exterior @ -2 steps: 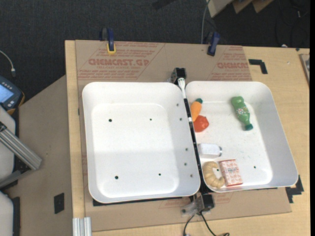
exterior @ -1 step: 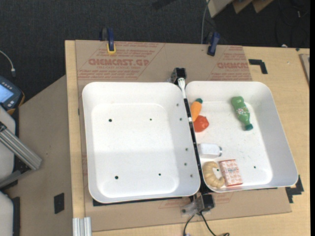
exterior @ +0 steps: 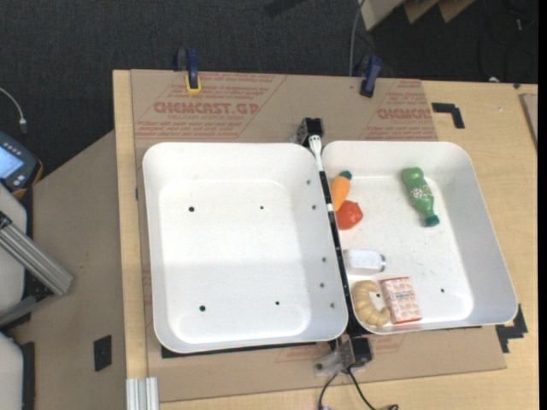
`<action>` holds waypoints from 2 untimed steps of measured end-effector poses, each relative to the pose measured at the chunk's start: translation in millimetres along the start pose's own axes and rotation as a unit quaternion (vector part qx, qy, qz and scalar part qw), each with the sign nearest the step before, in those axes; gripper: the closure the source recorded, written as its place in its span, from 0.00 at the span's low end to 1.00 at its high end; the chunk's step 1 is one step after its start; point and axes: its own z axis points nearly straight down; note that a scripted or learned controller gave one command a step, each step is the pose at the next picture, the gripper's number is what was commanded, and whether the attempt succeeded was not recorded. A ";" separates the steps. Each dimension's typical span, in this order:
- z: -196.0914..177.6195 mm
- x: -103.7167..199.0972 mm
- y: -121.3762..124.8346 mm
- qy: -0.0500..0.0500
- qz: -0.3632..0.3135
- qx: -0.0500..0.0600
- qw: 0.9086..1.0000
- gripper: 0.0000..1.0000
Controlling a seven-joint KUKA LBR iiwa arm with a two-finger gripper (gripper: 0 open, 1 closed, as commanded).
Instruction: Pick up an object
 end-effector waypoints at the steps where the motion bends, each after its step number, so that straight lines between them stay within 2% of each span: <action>1: -10.9 -0.3 0.9 -0.002 0.000 -0.002 1.000 1.00; 2: -21.6 -0.5 1.9 -0.003 -0.001 -0.004 1.000 1.00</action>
